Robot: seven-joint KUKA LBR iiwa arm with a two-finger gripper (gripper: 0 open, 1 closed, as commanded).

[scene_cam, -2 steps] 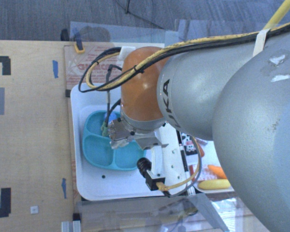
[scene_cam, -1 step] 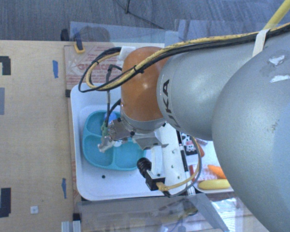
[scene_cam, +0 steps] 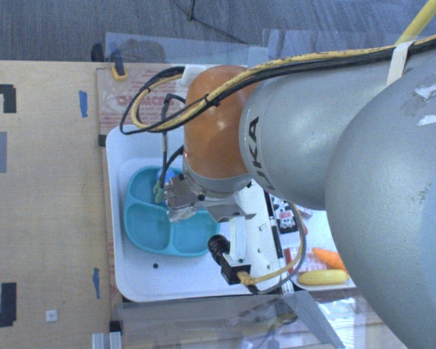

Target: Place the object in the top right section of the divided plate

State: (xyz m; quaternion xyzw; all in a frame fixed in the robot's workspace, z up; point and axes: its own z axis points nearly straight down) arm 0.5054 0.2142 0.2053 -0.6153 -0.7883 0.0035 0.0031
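A light blue divided plate [scene_cam: 149, 224] lies in the left white bin [scene_cam: 131, 271], with three sections partly in view. The grey arm with its orange band [scene_cam: 214, 126] reaches over the bin and covers the plate's right side. The gripper [scene_cam: 176, 198] hangs over the plate's upper right part, its metal wrist block just above the plate rim. No object shows between the arm and the plate; that area is hidden by the wrist.
In the right bin lie a yellow banana [scene_cam: 323, 276] and an orange carrot [scene_cam: 325, 257], partly hidden under the arm. A black and white bracket [scene_cam: 247, 257] hangs from the arm over the bins' divide. Yellow cables loop above the arm.
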